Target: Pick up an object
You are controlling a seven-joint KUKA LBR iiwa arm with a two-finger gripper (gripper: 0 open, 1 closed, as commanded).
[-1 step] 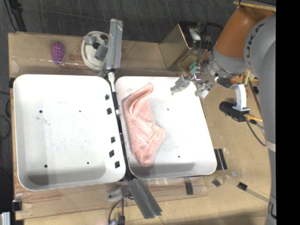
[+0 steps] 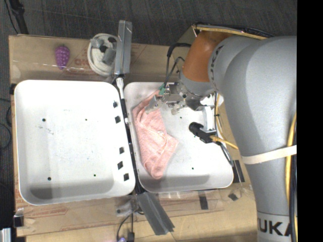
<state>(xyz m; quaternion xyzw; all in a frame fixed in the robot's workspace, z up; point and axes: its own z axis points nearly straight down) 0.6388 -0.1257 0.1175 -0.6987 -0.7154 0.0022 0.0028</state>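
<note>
Pink cloth (image 2: 153, 137), crumpled, lies in R bin (image 2: 202, 178) along its L wall, running from the bin's upper end in view down toward the lower rim; bin floor to the cloth's R is bare white. Tool (image 2: 167, 97) sits low over the cloth's upper end, at or just above the fabric. Contact can't be confirmed, and whether the tool is apart or together can't be told from this angle. Grey arm (image 2: 252, 84) w/ orange band (image 2: 199, 54) enters from the R, covering the bin's R side. L bin (image 2: 65, 135) adjoins; white floor w/ a few dark specks. On the counter (image 2: 35, 44) above L bin: small purple obj. (image 2: 62, 56) and, near it, a white round item (image 2: 102, 54).
</note>
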